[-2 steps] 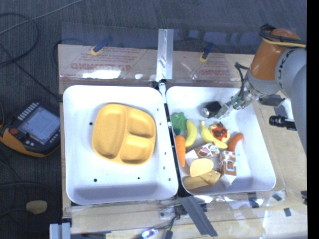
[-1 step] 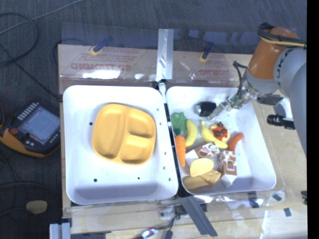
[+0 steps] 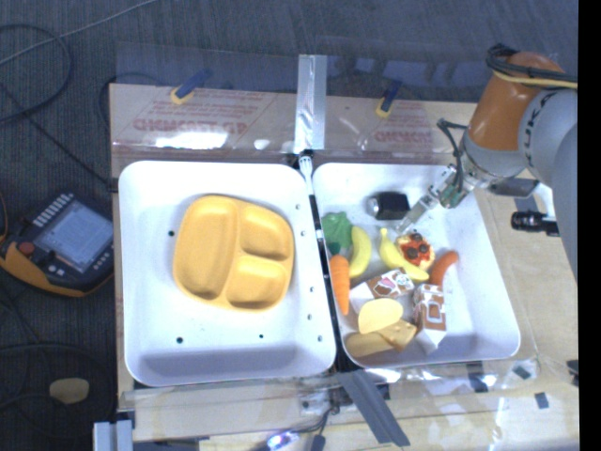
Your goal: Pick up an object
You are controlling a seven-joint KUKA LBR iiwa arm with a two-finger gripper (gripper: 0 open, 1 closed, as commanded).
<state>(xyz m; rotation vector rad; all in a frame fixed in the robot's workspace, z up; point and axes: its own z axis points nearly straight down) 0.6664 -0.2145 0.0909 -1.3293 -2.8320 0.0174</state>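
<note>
Reaching into the right shallow white bin [image 3: 502,322] near its far edge, the grey two-finger gripper [image 3: 410,216] hovers just beside a small black block [image 3: 388,204] — its grip state I cannot tell. Judging this the approach step — next comes descending and closing squarely.

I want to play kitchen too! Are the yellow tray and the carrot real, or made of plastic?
Both look like plastic toys, though I can't be certain. The yellow tray has smooth, rounded compartments in one even colour with a soft sheen, like moulded plastic. The carrot is a flat, uniform orange with a smooth surface, unlike a real carrot's rough skin.
</note>
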